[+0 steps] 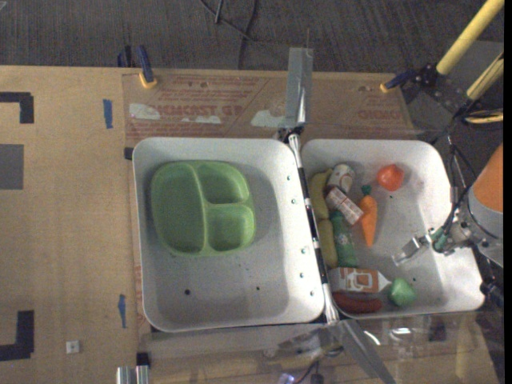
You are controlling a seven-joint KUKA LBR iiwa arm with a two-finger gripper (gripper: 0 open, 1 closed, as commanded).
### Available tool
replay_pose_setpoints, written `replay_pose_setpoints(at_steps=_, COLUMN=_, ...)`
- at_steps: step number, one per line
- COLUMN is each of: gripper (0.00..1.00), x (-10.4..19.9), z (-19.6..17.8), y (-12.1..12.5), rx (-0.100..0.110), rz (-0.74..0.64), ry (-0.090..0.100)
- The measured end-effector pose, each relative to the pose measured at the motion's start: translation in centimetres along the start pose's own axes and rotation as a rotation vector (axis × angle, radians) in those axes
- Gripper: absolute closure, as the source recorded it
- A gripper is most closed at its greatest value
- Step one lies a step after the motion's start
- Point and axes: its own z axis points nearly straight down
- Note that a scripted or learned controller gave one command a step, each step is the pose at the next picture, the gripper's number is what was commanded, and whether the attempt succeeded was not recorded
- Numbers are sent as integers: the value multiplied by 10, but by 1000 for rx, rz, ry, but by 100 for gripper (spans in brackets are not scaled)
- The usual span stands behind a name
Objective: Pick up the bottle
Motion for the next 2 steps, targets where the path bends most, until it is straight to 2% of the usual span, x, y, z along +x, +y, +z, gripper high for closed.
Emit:
replay_pose_setpoints(at_steps=1, gripper=0, x=59, z=56, y=17, rx=-6, rz=32, ry=-5)
replay_pose_setpoints(at_steps=2, gripper=0, x=22, z=-47, y=6, rx=3, rz=414, ry=1)
